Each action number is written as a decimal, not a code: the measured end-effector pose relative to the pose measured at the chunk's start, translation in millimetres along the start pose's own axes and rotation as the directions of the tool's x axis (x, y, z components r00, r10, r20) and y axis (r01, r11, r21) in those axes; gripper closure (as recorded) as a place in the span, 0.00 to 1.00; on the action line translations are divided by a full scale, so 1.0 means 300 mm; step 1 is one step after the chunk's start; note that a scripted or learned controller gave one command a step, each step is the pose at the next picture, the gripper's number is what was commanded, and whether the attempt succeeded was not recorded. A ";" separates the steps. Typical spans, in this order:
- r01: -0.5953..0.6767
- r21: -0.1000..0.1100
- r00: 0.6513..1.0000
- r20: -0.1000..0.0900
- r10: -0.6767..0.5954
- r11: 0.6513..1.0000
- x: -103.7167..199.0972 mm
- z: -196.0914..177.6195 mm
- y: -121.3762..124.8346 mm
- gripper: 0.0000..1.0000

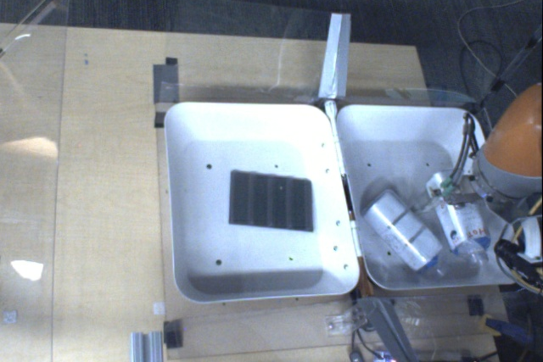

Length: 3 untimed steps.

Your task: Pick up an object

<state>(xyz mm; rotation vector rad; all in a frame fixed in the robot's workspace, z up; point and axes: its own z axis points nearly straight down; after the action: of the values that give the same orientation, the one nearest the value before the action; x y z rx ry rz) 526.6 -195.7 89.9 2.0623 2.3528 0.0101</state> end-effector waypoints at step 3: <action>0.062 0.006 0.998 -0.003 -0.062 0.998 -0.051 -0.678 0.213 1.00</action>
<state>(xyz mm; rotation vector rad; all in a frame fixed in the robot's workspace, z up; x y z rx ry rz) 589.1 -201.6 294.2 1.9919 2.4202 0.0048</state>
